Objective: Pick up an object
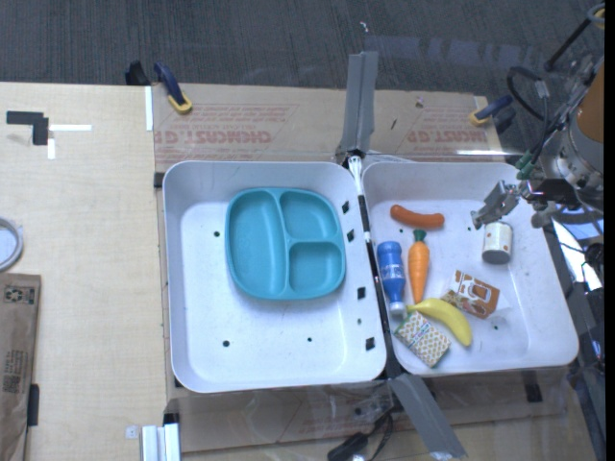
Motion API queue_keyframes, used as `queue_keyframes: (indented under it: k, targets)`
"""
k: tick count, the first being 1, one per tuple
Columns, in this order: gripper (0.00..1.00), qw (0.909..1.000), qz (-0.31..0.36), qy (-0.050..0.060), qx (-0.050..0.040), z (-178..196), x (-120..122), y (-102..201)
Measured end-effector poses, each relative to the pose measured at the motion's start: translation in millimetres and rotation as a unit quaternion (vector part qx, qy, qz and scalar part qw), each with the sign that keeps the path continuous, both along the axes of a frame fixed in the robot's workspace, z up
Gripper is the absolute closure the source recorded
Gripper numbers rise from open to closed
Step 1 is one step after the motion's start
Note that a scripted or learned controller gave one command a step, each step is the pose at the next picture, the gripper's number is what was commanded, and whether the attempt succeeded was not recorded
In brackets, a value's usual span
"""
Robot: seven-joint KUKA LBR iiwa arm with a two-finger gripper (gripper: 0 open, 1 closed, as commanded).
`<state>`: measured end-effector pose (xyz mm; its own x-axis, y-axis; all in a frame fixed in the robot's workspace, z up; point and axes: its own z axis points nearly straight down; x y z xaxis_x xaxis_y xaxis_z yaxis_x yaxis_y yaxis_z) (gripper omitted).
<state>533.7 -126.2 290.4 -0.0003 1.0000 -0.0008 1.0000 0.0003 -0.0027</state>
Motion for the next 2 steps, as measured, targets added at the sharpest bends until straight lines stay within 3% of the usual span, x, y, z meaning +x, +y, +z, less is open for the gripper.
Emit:
queue_keyframes:
  k: [1, 2]
  targets:
    - [0.00, 0.9989, 0.046, -0.005, 0.0001, -166.3, -26.3, 26.3]
    - [0.00, 0.9992, 0.040, -0.001, 0.0003, -99.4, -45.6, 36.3]
